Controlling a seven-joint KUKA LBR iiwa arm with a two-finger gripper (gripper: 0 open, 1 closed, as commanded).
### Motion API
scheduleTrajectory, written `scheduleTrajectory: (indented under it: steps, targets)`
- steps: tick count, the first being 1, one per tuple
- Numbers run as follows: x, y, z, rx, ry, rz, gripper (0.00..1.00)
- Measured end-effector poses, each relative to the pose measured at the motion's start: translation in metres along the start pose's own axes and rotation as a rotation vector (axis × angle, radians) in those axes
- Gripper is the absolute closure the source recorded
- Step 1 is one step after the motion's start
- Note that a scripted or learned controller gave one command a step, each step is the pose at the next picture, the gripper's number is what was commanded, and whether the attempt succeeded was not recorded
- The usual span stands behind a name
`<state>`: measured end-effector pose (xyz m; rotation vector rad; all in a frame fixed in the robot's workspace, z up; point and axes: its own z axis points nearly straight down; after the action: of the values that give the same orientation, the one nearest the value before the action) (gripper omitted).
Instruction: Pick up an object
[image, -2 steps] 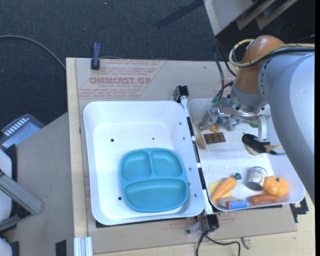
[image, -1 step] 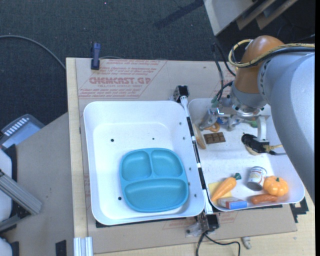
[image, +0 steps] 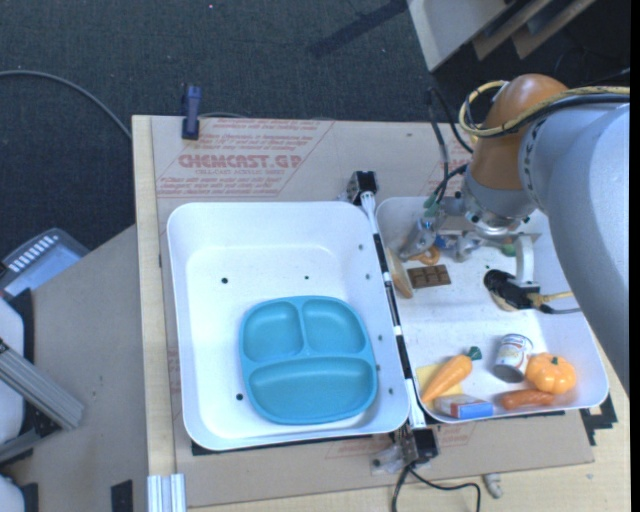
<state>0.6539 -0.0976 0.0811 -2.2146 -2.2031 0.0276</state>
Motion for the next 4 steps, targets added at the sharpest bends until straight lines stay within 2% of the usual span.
scheduleTrajectory:
  steps: [1, 2, 3, 4]
  targets:
    - [-0.0033, 0.0044, 0.0016, 0.016, 0.007, 0.001, 0.00]
    - [-0.0023, 0.0042, 0.0016, 0.015, 0.004, 0.002, 0.00]
    - [0.0010, -0.0024, -0.0009, -0.007, -0.001, -0.001, 0.00]
    - [-0.0011, 0.0042, 0.0016, 0.016, 0.006, 0.001, 0.00]
